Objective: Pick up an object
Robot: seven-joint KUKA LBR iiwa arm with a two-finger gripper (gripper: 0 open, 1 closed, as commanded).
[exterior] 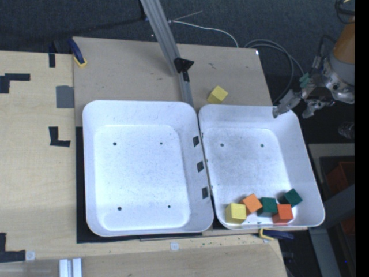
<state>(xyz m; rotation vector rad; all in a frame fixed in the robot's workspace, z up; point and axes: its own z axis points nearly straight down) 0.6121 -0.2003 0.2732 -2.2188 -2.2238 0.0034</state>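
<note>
Arm [346,45] at right edge, wrist tilted, jaws apart, holding nothing.

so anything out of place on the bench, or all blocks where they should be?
One stray: a yellow block lies on the bench board outside both bins, just past the right bin far rim. The other blocks are bunched in that bin's near corner. The gripper is at its far right corner.

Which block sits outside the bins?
The yellow block on the bench beyond the right bin. The other yellow block and the orange and green ones lie clustered in that bin's near corner.
</note>
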